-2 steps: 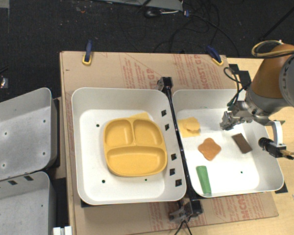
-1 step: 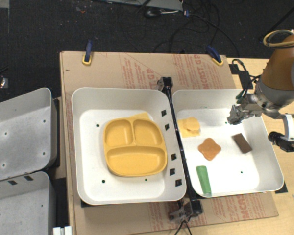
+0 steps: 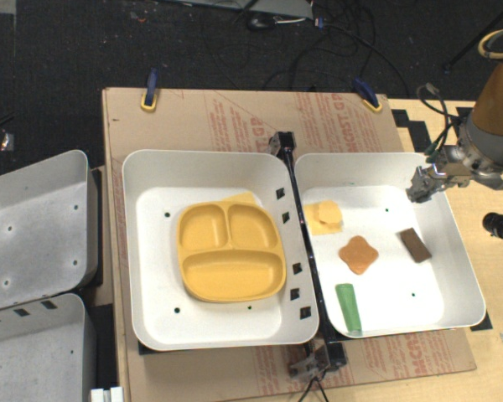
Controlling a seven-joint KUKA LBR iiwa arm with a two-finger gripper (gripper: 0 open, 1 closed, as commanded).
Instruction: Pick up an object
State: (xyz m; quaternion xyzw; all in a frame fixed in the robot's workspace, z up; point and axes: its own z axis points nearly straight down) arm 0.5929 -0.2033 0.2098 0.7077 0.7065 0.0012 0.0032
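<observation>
While the gripper (image 3: 421, 184) hangs over the far right edge of the right bin (image 3: 461, 275), no object is lifted, so the pick looks not yet begun or at its earliest stage. Whether the fingers stand open or closed cannot be told from this distance; nothing is seen between them.

Candidate objects all lie on the floor of the right bin:
- A brown block (image 3: 415, 244), near the right wall, closest to the gripper and apart from the other items.
- An orange biscuit-shaped piece (image 3: 358, 255), near the bin's middle.
- A pale yellow piece (image 3: 324, 218), at the far left of this bin, just beside the divider.
- A green cylinder (image 3: 348, 307), at the near side, lying with its length running near to far.

Remaining work, as judged: descend over one object, close on it, and raise it clear of the bin.

The left bin (image 3: 142, 224) carries a yellow compartment tray (image 3: 231, 254), well apart from the gripper and not in its way. Two clamps (image 3: 150, 91) hold the cardboard sheet (image 3: 193, 120) on the table at the far edge. The bin's raised right wall sits just beside the brown block and could crowd an approach from that side. The yellow piece sits similarly tight against the divider.
</observation>
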